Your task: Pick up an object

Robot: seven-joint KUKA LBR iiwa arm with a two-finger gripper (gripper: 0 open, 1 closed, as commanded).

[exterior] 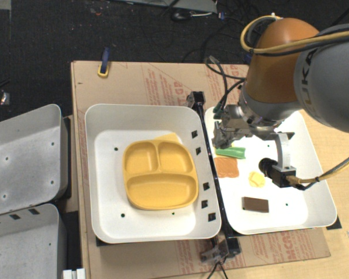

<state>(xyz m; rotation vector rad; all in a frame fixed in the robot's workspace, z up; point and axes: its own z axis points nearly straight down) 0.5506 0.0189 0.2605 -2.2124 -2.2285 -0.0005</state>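
Arm (296,63): fills upper right, over right bin (314,214).
Claw (225,137): above green piece (231,152); finger state unclear.
Risk: may snag orange slab (226,167) beside it.

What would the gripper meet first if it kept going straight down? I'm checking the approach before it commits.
Most likely the green object, which lies right under the gripper in the right bin. The orange-brown piece sits just beyond it. Depth is hard to judge from this slanted view.
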